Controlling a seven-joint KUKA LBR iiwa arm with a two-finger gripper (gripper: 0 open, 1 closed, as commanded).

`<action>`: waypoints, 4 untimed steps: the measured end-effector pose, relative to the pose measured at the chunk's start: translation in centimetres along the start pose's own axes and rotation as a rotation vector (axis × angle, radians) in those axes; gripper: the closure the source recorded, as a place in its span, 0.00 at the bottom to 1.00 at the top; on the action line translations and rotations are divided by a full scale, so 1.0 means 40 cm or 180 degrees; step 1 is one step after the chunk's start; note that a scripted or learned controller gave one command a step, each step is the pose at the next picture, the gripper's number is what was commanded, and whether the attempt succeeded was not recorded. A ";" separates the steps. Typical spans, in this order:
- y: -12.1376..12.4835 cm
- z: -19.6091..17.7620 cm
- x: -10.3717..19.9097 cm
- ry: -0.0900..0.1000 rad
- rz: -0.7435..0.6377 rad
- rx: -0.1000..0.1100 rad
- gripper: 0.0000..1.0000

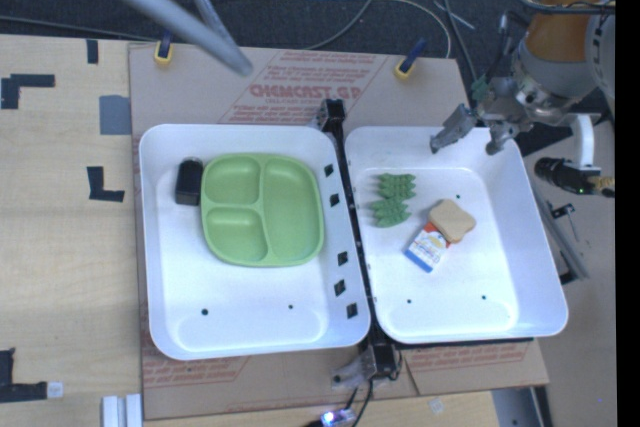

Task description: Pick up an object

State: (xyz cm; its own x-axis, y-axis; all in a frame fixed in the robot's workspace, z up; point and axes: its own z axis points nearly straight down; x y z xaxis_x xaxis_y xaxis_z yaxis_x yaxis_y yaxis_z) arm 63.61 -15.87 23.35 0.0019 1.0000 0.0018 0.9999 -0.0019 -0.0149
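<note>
The arm's gripper [468,137] hovers over the right bin's [520,300] far edge, fingers spread and empty, above two green toys [392,198], one tan block [453,220] and one small box [427,248].

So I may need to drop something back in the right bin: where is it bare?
The right bin is bare along its near edge, below the small box, and along its right side. It is crowded mid-bin, around the green pieces and tan block. The gripper hovers over the far edge.
</note>
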 end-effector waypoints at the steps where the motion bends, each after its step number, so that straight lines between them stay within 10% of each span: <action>1: 0.006 -0.022 0.001 -0.0008 -0.0011 -0.0044 0.00; 4: -0.025 0.355 -0.029 -0.0012 -0.0004 -0.0039 0.00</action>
State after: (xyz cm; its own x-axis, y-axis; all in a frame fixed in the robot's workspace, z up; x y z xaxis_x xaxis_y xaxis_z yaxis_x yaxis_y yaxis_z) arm 62.41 -17.02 9.16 0.0005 1.0000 -0.0020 1.0000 -0.0005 -0.0026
